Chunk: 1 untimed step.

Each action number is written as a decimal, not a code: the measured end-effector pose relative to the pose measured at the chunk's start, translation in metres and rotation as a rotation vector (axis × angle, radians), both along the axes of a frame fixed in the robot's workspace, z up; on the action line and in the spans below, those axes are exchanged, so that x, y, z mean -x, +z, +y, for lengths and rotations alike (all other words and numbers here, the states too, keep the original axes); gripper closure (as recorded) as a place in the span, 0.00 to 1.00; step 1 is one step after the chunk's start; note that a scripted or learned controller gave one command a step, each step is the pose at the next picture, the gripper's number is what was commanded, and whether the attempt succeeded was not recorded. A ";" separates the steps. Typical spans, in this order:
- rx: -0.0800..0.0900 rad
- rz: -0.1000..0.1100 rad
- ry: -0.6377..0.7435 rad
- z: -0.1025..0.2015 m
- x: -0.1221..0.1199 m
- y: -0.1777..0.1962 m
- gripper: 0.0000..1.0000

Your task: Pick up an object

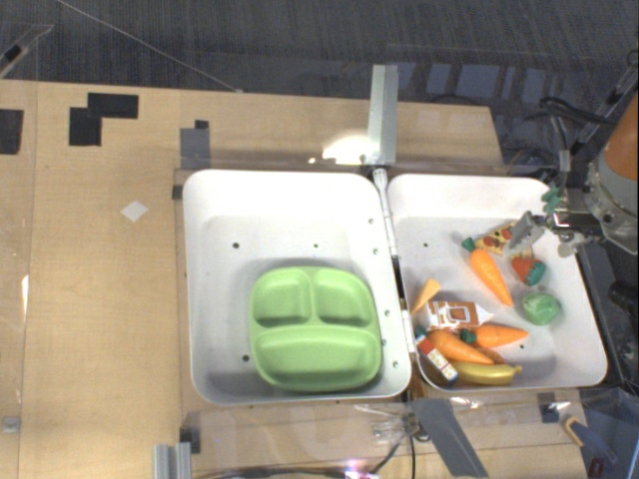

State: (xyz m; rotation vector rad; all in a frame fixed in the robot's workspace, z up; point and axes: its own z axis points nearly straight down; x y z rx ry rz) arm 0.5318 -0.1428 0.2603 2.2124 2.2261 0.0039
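**Toy food heaped in the right bin, gripper at its far edge**

In the right bin point(439, 203), a shallow white tray with rounded corners, a cluster of small plastic toy foods lies toward the near and right side. A smooth tapered orange carrot point(490, 275) lies slantwise near the middle, with a round green ball-like piece point(540, 308) just beside it to the right. Along the near wall rest a yellow banana point(486, 373), a second carrot point(498, 335) and a small white carton point(457, 314) with orange print, all crowded together and partly overlapping, so their full outlines are hard to trace.

The left bin point(215, 218) holds a matte green divided plate point(315, 327) with three compartments.

The gripper point(531, 230) hangs over the right bin's upper right area, close to a small multicoloured toy point(496, 239). Its metal parts blur together there, and whether it is open or closed cannot be told. The arm point(621, 163) is cut off by the right edge.
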 end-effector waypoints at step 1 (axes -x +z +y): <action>-0.001 0.002 -0.187 -0.011 0.011 -0.093 0.00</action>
